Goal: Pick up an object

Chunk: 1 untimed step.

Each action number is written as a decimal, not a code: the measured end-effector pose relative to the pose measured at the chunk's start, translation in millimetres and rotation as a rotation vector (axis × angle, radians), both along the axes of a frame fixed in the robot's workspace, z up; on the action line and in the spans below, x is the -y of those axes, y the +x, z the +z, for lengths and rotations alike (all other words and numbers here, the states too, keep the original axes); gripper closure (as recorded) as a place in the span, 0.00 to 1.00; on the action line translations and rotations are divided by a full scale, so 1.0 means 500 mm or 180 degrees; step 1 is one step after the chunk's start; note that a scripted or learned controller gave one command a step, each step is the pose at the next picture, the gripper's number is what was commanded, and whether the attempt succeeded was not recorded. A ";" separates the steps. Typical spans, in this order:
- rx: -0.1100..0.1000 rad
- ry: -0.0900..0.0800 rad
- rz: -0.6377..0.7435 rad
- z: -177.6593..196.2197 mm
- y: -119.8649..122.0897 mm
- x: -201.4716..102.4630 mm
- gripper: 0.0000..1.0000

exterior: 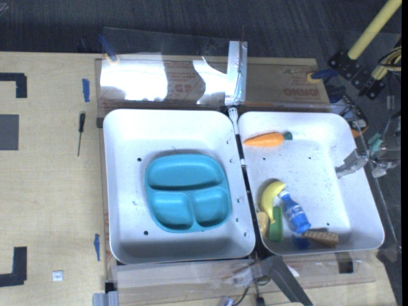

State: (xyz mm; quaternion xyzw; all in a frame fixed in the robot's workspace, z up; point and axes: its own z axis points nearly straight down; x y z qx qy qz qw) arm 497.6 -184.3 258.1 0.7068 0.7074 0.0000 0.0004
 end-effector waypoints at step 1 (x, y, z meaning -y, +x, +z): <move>-0.0021 0.0012 0.0319 -0.165 -0.002 -0.177 0.00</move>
